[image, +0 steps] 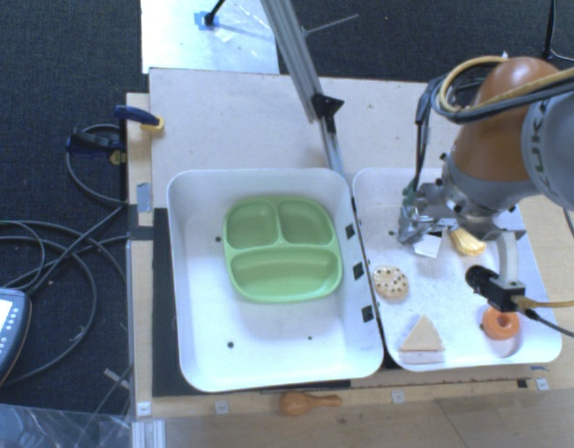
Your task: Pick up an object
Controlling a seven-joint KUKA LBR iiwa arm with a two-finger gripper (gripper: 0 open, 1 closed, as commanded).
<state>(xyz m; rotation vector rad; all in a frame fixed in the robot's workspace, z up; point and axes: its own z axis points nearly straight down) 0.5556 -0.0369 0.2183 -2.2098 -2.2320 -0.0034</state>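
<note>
Arm low over the right bin (pixel 548 343), reaching for a pick

The gripper (pixel 419 224) sits at the bin's upper part, seemingly to work among the items there; its grip I cannot tell. Nearest lies a yellow piece (pixel 468 242) just beside it, with cookie (pixel 391 284), wedge (pixel 423 335) and orange ring (pixel 500 324) lower down

Pale bench top (pixel 240 119), bare board toward the far side. Two shallow white bins side by side on it: left bin (pixel 198 343) and right bin (pixel 375 189), walls touching down the middle. Blue clamp with yellow tip (pixel 137 118) gripping the bench's left edge. Brown wooden piece (pixel 310 402) lying on the near edge, just in front of the left bin. Slanted metal pole (pixel 291 40) crossing over the far part of the board.
</note>
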